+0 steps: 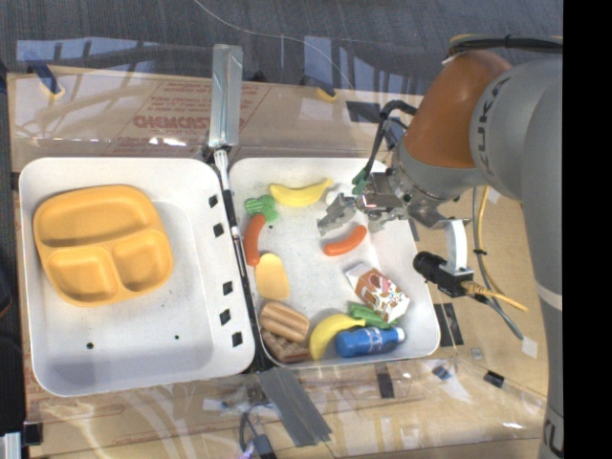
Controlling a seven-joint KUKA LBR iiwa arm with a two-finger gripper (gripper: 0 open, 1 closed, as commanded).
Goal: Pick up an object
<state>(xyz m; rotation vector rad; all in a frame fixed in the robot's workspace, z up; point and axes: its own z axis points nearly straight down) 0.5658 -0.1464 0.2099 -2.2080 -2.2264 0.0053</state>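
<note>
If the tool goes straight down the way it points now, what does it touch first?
Probably the orange sausage, lying just below the tool in the right bin; the height between them is unclear.

The arm (pixel 521 113) is built of smooth, rounded grey casings. A glossy orange band (pixel 457 103) wraps the section just above the wrist, its surface catching the room light. Faint raised lettering runs along the grey shell beside the band, too blurred to read. Below the band sits a darker grey metal wrist block with angular edges and a small red-lit spot. The gripper (pixel 337 216) is dull grey metal. Thin black cables (pixel 387 127) loop up from the wrist block. To the gripper's right hangs a black cylindrical fitting (pixel 440 273) on a white bracket, with yellow-orange wires (pixel 499 299) trailing from it.
</note>
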